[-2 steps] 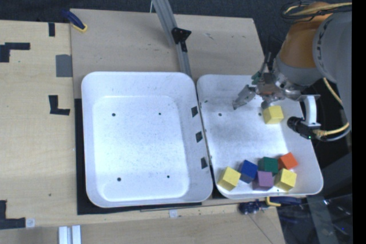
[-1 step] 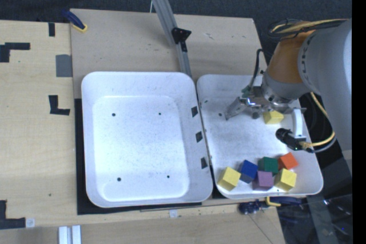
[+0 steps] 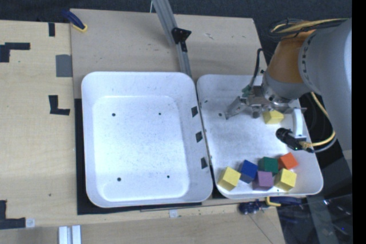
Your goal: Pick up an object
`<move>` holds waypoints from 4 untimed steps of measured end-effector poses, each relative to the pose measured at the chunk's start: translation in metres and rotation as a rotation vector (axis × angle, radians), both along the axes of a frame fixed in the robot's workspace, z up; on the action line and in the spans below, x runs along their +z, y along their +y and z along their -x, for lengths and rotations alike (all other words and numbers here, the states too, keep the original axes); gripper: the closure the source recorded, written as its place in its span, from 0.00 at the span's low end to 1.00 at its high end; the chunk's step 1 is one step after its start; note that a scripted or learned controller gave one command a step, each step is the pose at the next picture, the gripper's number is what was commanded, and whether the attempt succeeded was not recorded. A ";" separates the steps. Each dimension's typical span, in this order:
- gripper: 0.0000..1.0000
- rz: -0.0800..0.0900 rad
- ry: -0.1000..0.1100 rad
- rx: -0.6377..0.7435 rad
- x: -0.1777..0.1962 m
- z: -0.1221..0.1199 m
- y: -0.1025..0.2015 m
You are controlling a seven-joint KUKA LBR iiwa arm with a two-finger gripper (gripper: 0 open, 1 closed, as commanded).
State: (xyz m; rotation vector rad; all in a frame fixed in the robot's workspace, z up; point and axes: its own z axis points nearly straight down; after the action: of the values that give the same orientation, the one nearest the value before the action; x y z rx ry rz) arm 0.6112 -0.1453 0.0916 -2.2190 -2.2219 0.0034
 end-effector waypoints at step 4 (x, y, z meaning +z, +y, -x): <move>1.00 0.000 -0.002 0.000 0.114 -0.005 0.001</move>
State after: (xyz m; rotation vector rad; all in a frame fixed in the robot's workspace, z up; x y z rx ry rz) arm 0.6161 -0.1438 0.2058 -2.2200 -2.2227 0.0017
